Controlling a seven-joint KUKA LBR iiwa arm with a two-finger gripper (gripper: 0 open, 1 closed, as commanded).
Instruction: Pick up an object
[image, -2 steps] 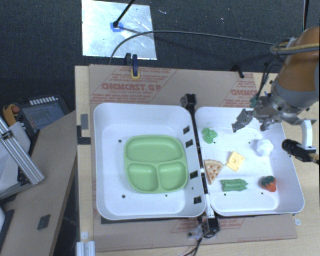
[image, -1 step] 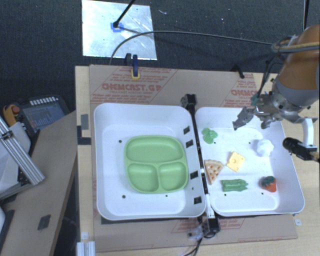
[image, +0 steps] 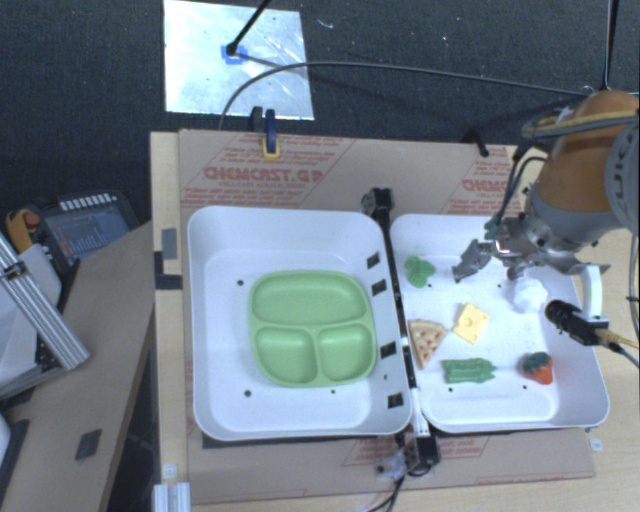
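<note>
- end effector (image: 487, 256) hovers at the right bin's upper middle; i cannot tell its opening or any hold.
- yellow cheese piece (image: 471, 322) lies just below it in frame.

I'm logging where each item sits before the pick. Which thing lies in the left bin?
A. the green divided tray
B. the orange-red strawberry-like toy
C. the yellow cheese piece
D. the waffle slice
A: the green divided tray lies in the left bin, while the cheese piece, the waffle slice and the red toy all lie in the right bin.
</note>
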